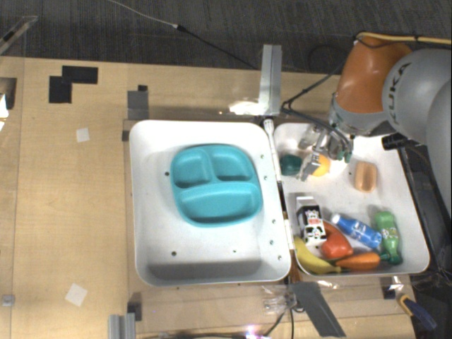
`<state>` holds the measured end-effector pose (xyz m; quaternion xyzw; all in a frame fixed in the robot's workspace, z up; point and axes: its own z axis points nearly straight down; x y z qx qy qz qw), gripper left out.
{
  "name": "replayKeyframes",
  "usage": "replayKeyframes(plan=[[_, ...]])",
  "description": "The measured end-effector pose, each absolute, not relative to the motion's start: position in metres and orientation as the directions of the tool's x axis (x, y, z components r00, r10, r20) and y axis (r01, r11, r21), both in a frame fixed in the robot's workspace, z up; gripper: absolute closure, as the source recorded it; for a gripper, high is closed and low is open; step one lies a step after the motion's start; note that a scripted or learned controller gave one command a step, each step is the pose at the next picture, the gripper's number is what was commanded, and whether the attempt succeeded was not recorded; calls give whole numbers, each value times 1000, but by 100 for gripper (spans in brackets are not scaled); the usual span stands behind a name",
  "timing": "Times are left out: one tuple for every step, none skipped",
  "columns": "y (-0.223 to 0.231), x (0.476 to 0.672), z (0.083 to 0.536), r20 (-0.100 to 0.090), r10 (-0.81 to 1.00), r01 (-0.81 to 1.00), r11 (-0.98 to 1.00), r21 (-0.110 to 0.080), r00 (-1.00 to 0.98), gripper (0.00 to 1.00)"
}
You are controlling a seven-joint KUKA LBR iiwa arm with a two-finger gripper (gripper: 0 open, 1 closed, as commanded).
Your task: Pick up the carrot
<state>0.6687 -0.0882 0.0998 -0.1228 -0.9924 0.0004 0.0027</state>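
- The left bin [141,189] holds a blue divided plate [214,184] and plays no part in this task
- The right bin [413,210] holds all the small objects; most of them are crowded in its near corner
- The arm [395,83] reaches in from the right and bends down over the far part of the right bin, with the orange band above the wrist
- The gripper [316,154] hangs just over a yellow object [321,167] and beside a teal one [290,164]; I cannot tell if it is released or clenched, and I see nothing grasped in it
- The carrot [360,261] lies flat at the near edge of the right bin, between a yellow banana [314,258] and a green bottle [388,235], well apart from the gripper
- I judge that the step in hand is the approach; the pick is not yet done
- The next move calls for travelling toward the near edge and coming down on the carrot without pushing the red piece [337,246] that touches it
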Motion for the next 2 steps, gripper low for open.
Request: replayKeyframes(plan=[[-88, 669, 100, 5, 244, 244, 970, -1, -970, 0], [-88, 669, 100, 5, 244, 244, 970, -1, -970, 0]])
